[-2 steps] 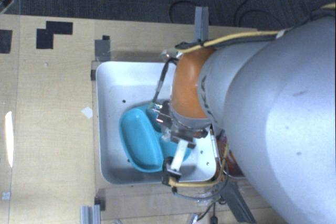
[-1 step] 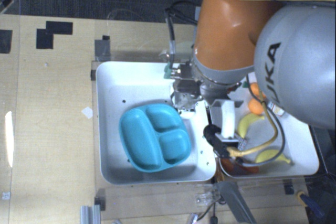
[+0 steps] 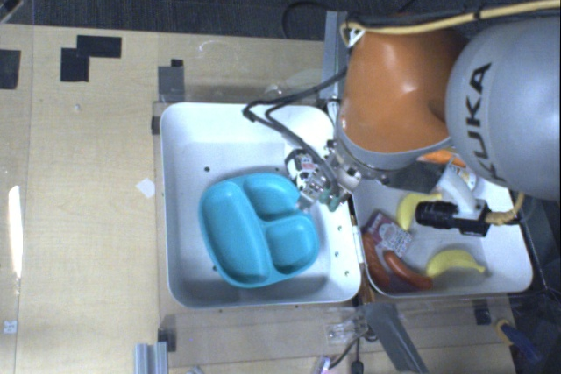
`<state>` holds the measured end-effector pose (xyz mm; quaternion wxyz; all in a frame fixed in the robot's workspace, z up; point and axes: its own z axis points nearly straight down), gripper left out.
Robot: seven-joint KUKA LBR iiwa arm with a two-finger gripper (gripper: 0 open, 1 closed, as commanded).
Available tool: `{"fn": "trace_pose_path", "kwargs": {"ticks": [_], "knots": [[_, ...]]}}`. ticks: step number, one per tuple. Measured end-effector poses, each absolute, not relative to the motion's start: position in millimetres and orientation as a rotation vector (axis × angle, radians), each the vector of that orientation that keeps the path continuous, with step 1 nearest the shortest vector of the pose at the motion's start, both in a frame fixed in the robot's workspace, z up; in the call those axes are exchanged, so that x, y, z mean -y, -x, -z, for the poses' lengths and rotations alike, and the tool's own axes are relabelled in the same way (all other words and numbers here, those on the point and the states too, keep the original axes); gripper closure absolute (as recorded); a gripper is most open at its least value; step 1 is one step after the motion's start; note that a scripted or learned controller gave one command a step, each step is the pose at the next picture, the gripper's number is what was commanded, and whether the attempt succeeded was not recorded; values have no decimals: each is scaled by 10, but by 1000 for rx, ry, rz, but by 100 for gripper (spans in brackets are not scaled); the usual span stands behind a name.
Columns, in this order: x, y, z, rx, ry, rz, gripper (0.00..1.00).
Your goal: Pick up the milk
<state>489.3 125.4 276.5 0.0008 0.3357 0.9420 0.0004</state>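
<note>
Here the grey KUKA arm (image 3: 504, 114) reaches in from the right, and its orange band (image 3: 394, 88) hangs above the seam between the two white bins. The gripper (image 3: 316, 186) sits low over the right side of the left bin (image 3: 180, 188), just beside the upper right corner of a blue three-compartment plate (image 3: 259, 232). From this slant the tool is a small tangle of metal and wiring, so I cannot tell whether it is released or clenched, and nothing can be seen caught in it. A black cable (image 3: 272, 114) loops from the wrist across the top of the left bin.

The plate lies flat in the middle of the left bin, tilted a little against the bin's sides.

The right bin (image 3: 521, 276) is largely covered by the arm. What looks to be the milk (image 3: 458, 181), a small white carton, peeks out from under the arm near the top of that bin, well apart from the gripper; too little of it shows to be sure of its pose. Just below it is a black cylindrical piece (image 3: 451, 215). Two yellow bananas lie in the same bin, one (image 3: 408, 209) near the left wall and another (image 3: 456, 261) toward the front. A reddish-brown sausage (image 3: 401, 269) lies along the front left corner, touching a dark red packet (image 3: 384, 232).

Black tape marks (image 3: 88, 55) sit on the pale bench (image 3: 79, 206) at the far left.
</note>
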Motion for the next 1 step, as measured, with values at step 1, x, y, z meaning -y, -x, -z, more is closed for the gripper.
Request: {"fn": "trace_pose_path", "kwargs": {"ticks": [1], "knots": [[-1284,-4886,-2462,-2939,-1110,0,100]]}}
